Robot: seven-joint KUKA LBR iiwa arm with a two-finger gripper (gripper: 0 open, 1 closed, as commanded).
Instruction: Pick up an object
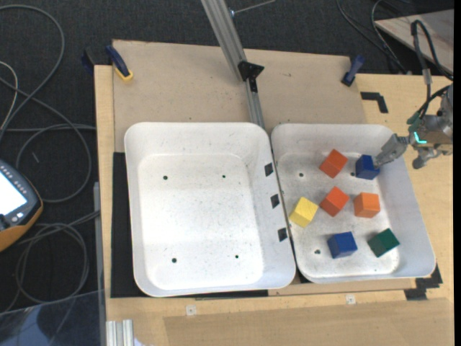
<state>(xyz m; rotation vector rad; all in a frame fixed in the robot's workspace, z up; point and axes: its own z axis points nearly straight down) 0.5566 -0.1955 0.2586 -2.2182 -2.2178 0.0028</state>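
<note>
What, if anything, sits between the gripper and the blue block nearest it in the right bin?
Nothing visible does. The gripper is at the right bin's upper right, right beside the blue block; the nearest orange block lies on the block's far side.

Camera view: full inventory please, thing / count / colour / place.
Bins: 2, white, side by side on the bench; left bin, right bin.
Orange cubes: 3, in the right bin; upper, centre, right of centre.
Blue cubes: 2, right bin; one at the upper right, one near the front.
Yellow cube: 1, right bin, left side.
Green cube: 1, right bin, front right.
Clamps: 2, blue, on the board's far corners.
Metal post: 1, grey, behind the bins.
Gripper: 1, grey, at the right bin's upper right, by the upper blue cube.
</note>
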